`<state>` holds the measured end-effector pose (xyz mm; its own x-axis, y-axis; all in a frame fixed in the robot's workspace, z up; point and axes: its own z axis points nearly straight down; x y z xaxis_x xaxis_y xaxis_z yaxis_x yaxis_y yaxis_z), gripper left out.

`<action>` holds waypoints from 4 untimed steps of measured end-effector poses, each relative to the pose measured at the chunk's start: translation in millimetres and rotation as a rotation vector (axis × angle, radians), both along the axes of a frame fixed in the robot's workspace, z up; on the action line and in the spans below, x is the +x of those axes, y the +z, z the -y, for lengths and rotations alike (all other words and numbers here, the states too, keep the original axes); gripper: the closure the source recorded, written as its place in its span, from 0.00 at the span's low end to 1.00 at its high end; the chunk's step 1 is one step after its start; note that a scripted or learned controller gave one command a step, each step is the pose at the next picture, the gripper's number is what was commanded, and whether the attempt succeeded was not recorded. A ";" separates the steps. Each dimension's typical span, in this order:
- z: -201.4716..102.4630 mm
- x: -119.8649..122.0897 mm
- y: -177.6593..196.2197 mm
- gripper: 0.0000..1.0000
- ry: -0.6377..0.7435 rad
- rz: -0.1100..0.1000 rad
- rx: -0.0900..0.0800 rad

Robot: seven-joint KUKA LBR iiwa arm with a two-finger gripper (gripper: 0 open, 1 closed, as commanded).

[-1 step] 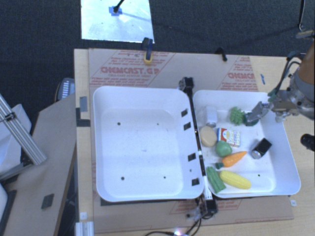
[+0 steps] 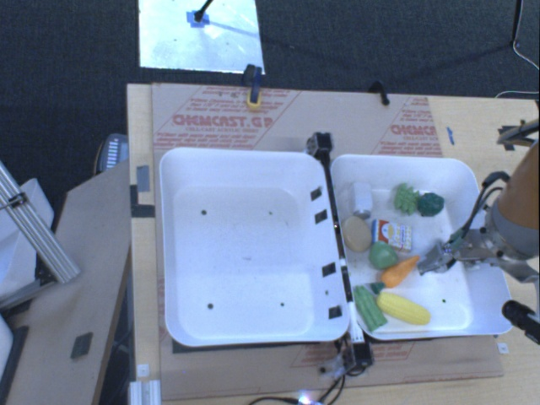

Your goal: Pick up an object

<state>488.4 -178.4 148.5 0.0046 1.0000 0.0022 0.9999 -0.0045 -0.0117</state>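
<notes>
Dark carpet floor (image 2: 380, 24), wooden bench (image 2: 472, 116), metal plate (image 2: 198, 24)

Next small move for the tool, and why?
Probably ease the tool a little further left and down onto the carrot. Its tip sits just right of the carrot's end in the right bin, with nothing between the fingers that I can see.

Brown printed board (image 2: 221, 118) (red lettering) under the bins; silver sheet (image 2: 199, 22) beyond.
</notes>
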 end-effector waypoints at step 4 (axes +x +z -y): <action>27.9 13.7 -52.2 1.00 0.009 0.014 -0.003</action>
